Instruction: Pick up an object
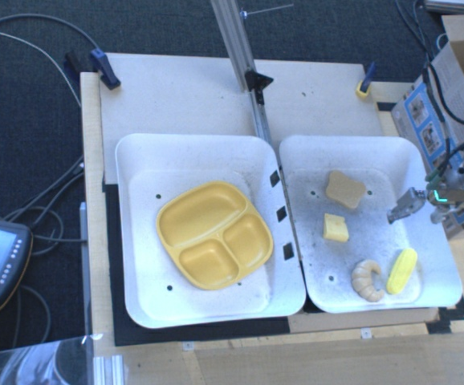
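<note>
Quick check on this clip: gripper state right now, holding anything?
Gripper: at the right edge of the right white bin, nothing visibly held; open or shut cannot be told.

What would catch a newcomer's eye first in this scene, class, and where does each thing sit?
The big yellow divided plate stands out first, lying in the left bin. Next come the small foods scattered in the right bin: a tan bread slice, a yellow cheese cube, a croissant and a corn cob. The robot's hand reaches in over that bin's right side.
</note>
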You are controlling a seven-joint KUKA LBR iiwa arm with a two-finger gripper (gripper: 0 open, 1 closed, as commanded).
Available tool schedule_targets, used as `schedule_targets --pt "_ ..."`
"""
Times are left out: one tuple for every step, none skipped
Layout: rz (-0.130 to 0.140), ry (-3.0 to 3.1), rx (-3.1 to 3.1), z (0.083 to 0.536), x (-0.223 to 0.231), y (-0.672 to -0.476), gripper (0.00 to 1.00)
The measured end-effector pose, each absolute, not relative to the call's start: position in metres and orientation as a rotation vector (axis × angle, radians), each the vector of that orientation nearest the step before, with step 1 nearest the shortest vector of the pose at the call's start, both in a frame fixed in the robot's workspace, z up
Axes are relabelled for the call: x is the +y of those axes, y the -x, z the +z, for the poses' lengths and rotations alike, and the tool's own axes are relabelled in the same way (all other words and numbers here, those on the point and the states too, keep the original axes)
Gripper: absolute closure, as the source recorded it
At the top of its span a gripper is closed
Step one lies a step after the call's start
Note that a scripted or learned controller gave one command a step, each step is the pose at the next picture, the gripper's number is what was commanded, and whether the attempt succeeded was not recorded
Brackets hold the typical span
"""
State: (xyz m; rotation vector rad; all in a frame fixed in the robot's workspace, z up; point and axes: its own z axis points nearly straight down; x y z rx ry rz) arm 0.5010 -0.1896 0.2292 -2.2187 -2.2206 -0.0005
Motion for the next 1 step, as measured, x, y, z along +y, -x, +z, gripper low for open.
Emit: schedule_targets --pt "0.003 2.216 -2.218 0.1863 -0.1877 -0.5045 0.0"
